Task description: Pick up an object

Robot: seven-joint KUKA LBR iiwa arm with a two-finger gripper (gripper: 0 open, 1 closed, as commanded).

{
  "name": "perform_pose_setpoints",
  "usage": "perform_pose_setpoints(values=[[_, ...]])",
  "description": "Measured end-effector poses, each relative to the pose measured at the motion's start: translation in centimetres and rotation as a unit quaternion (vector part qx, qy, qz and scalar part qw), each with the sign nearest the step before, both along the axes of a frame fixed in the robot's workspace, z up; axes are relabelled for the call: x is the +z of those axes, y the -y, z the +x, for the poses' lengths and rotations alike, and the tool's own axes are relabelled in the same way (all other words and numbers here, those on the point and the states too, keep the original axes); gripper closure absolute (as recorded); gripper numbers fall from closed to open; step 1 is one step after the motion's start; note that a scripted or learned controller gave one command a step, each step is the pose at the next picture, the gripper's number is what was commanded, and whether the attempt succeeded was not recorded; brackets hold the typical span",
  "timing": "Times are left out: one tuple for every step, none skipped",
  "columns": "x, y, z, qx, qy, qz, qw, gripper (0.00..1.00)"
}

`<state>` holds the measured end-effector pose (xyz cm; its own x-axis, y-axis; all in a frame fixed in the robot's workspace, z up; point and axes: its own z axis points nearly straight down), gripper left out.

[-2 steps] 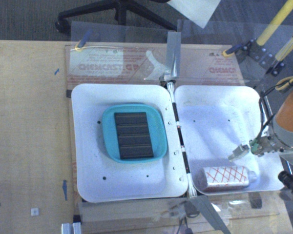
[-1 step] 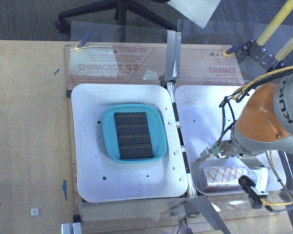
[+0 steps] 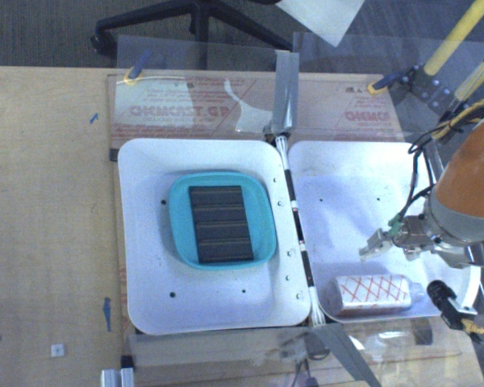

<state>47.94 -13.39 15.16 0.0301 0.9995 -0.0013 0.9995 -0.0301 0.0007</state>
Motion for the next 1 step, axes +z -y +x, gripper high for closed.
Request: perform_pose_setpoints(values=[[-6.36, -3.76, 0.17, 0.049, 0.003, -0.0003, 0.9988, 0.00]])
